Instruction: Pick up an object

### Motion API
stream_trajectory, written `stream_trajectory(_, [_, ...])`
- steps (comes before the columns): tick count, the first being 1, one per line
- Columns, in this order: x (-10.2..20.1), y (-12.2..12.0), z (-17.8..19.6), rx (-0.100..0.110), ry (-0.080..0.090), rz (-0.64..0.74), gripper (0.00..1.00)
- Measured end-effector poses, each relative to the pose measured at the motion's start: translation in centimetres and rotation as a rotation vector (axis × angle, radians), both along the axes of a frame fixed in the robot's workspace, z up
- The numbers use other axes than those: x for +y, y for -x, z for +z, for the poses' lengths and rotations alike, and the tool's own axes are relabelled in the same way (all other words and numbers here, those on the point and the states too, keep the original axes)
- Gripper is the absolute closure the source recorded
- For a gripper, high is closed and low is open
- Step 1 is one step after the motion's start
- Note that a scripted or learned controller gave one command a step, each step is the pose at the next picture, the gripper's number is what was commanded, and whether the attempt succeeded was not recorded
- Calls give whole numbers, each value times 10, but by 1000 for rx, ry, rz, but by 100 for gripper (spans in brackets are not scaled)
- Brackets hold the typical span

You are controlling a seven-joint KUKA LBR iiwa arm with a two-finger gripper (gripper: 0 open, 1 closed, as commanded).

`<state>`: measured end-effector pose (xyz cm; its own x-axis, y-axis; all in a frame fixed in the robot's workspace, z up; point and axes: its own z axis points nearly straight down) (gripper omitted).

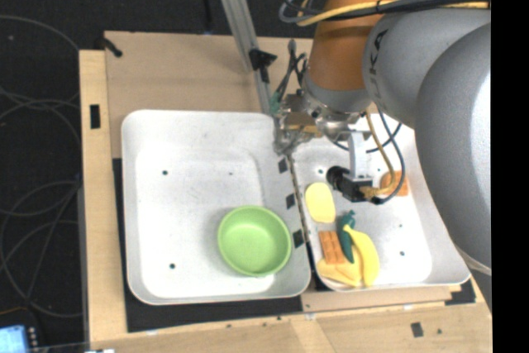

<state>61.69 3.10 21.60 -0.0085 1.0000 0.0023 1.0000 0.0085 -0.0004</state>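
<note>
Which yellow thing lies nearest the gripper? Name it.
The pale yellow oval, lying alone; the banana and the yellow wedge lie farther from the gripper.

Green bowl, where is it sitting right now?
In the camera view, the green bowl sits in the left-hand bin, toward its near right corner, just across the rims from the pale yellow oval piece in the other bin.
</note>
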Motion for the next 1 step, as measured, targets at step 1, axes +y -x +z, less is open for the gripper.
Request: stream_trajectory(1, [50, 10, 15, -2, -1, 0, 100])
